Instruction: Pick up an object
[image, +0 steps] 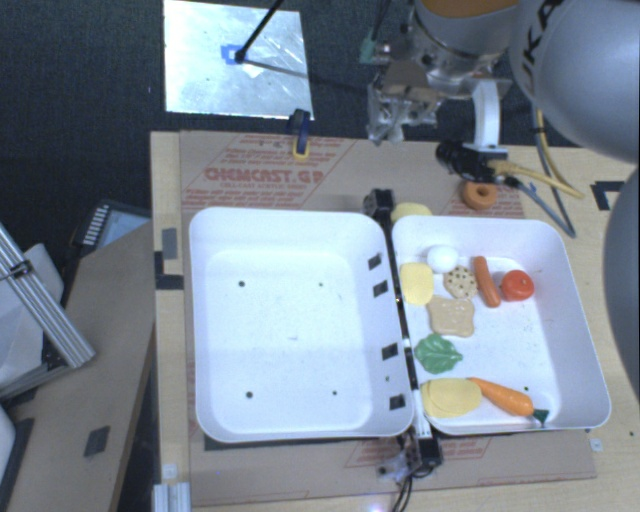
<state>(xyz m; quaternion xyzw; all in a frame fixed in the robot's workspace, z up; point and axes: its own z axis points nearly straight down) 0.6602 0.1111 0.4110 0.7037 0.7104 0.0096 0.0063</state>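
Camera view from above the bench: the gripper (385, 125) hangs high over the far edge, beyond both bins, and its fingers are too blurred against the dark floor to tell whether they are spread or pressed together; nothing is visibly between them. The toy foods wait in the right bin (575, 320): a white egg (442, 257), a speckled cookie (460, 282), a sausage (486, 281), a tomato (516, 285), a slice of toast (452, 317), a green leaf (438, 353), a carrot (503, 396) and a yellow piece (450, 398) at the near end. They lie clustered toward the divider, probably making the isolated tomato or carrot an easier grab. The left bin (215, 400) sits alongside. A doughnut (480, 194) rests outside on the cardboard, near dangling cables (545, 180) that could snag a descent.
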